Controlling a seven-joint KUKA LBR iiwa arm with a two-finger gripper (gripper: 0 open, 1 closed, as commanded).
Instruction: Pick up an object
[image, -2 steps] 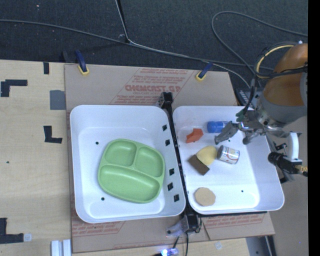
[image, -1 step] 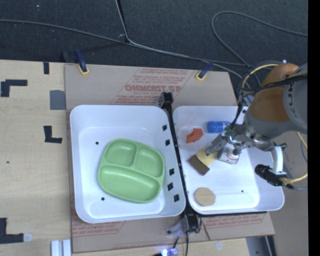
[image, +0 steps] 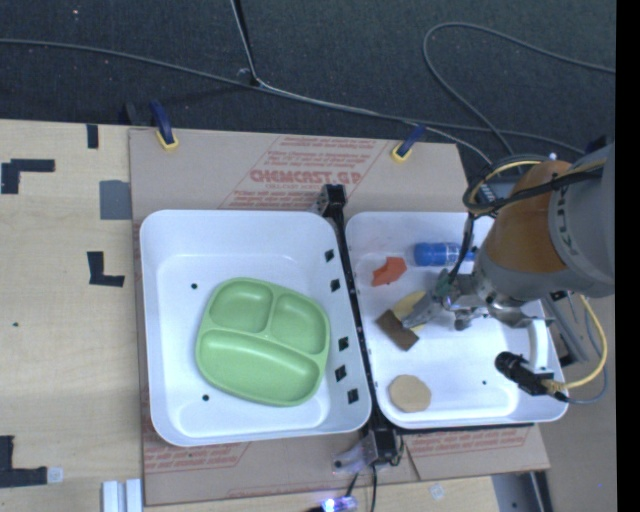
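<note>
The left bin (image: 160, 300) holds a green divided plate (image: 263, 341) in its middle. The right bin (image: 440, 405) holds a blue cylinder (image: 436, 254) near its far edge, an orange piece (image: 389, 270), a brown block (image: 397, 329) and a tan disc (image: 409, 393) near its front edge. The arm (image: 545, 235) reaches over the right edge and its gripper (image: 432, 308) is low beside the brown block; whether it is open, I cannot tell.

2 white bins (image: 165, 330), 1 green tray (image: 263, 341), 4 sm. objs: blue (image: 434, 254), orange (image: 389, 270), brown (image: 398, 328), tan (image: 410, 393)
</note>
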